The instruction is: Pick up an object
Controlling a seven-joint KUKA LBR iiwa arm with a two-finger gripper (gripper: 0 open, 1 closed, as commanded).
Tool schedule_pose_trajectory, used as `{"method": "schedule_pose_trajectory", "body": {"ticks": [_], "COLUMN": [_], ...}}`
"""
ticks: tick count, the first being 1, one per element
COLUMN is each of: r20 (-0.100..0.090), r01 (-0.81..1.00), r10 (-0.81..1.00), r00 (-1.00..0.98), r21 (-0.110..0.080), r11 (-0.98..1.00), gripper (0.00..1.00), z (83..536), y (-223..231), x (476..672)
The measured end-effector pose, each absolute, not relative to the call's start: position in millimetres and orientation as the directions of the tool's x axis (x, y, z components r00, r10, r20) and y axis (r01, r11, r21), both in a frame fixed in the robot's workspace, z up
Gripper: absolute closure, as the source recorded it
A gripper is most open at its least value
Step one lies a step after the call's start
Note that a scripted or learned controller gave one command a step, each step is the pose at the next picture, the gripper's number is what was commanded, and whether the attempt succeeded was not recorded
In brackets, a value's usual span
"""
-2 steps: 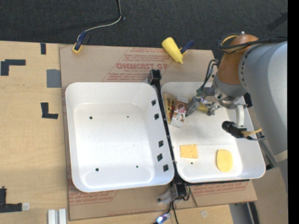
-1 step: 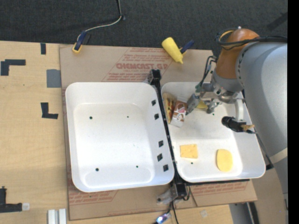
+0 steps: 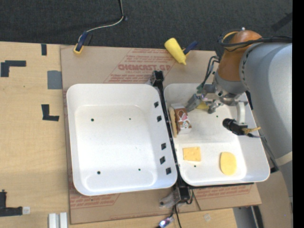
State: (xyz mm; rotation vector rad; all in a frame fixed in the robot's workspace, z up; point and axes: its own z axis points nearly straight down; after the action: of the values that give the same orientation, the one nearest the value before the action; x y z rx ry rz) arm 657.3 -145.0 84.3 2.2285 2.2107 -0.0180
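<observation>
left of the gripper (image 3: 205, 103) sits a brown snack packet (image 3: 182, 119) by the right bin (image 3: 256, 172) wall. below it, a yellow square (image 3: 192, 154) and yellow oval (image 3: 228, 163). can't tell the gripper's state tbh.

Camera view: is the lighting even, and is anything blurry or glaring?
In the camera view, light is soft and fairly even; the left bin looks bright white with mild glare and no harsh shadows. The yellow square and yellow oval read sharply; the gripper is small and slightly soft, its detail hard to resolve.
</observation>
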Motion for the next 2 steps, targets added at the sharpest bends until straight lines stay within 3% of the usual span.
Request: {"method": "schedule_pose_trajectory", "body": {"ticks": [1, 2], "r20": [-0.006, -0.006], "r01": [1.0, 1.0], "r10": [1.0, 1.0], "r00": [0.0, -0.001], "r21": [0.0, -0.001], "r11": [0.0, 0.001], "gripper": [1.0, 0.0], "z": [95.1, 94.4], "y": [-138.3, -138.2], "x": [660.3, 660.0]}}
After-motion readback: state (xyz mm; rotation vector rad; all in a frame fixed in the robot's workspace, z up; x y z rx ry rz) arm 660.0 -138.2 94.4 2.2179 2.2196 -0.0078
